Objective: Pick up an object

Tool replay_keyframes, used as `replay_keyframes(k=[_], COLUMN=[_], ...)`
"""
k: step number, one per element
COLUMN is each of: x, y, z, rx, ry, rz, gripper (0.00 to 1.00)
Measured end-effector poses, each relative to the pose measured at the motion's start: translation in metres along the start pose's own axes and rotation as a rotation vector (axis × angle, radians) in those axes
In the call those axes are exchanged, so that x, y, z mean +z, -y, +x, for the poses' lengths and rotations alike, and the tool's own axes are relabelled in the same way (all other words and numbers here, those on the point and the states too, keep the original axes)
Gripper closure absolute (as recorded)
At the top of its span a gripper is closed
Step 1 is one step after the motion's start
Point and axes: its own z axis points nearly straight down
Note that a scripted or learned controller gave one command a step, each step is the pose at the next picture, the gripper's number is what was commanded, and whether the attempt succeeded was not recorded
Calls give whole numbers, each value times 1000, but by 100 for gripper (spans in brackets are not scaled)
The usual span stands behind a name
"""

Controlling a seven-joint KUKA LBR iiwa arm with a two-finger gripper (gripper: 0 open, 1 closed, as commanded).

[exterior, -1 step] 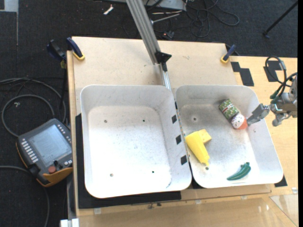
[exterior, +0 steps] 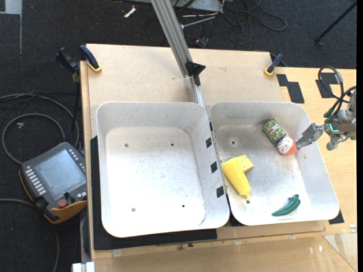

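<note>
While the gripper [exterior: 319,134] hangs with its grasp impossible to judge, the green can [exterior: 275,130] lies just beside it; closing off-centre could roll the can toward the yellow toy [exterior: 237,174].

Both bins, left [exterior: 113,123] and right [exterior: 320,174], are white with faint grey speckling. In the right one I note a plain yellow object [exterior: 237,174], a dark green curved piece [exterior: 286,206], and a can [exterior: 275,131] patterned green and white, beside a white and orange-red ball [exterior: 286,146]. The bench top [exterior: 142,72] is pale tan wood with yellow clamps [exterior: 93,67] at its far corners. My gripper [exterior: 317,134] is grey metal. The floor [exterior: 34,16] is black. The pendant [exterior: 54,177] is grey over orange.
</note>
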Motion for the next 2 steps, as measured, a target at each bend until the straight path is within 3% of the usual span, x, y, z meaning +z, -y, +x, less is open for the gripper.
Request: replay_keyframes(k=[2], x=[103], y=[4], z=[14], rx=[2], ry=[-2], rz=[4], gripper=[0])
